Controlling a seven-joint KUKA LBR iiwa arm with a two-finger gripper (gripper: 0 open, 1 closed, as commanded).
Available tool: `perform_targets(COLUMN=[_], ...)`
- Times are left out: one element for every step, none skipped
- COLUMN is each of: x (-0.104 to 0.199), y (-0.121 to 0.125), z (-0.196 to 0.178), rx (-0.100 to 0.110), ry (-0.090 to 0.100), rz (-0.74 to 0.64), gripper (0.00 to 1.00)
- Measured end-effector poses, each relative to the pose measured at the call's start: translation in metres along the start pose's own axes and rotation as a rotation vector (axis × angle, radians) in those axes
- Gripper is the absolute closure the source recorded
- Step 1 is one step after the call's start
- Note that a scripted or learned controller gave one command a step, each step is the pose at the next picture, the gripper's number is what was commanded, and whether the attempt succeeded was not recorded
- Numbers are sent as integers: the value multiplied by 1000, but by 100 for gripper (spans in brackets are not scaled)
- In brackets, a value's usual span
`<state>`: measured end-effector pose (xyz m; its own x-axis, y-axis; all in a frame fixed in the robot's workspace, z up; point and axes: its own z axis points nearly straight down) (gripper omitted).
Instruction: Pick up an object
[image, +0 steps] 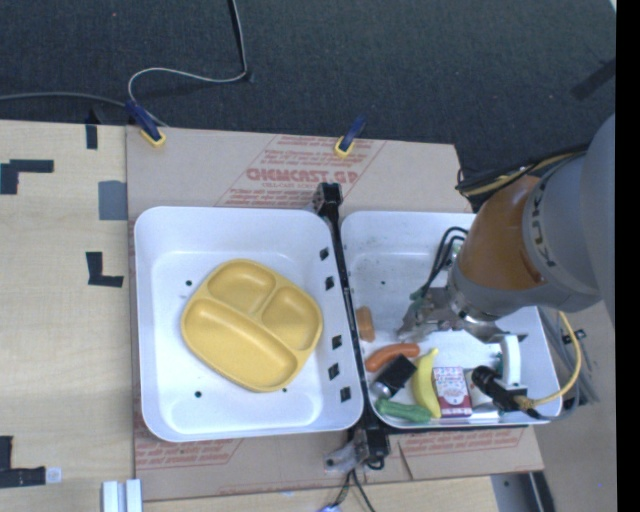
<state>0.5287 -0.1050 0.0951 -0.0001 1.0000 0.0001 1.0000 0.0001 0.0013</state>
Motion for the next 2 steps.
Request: perform_targets(x=[52, 52], y=[-45, -45], z=[-89, -89], rx=[2, 3], ry=[1, 1], rz=[-2, -1], gripper=[100, 0])
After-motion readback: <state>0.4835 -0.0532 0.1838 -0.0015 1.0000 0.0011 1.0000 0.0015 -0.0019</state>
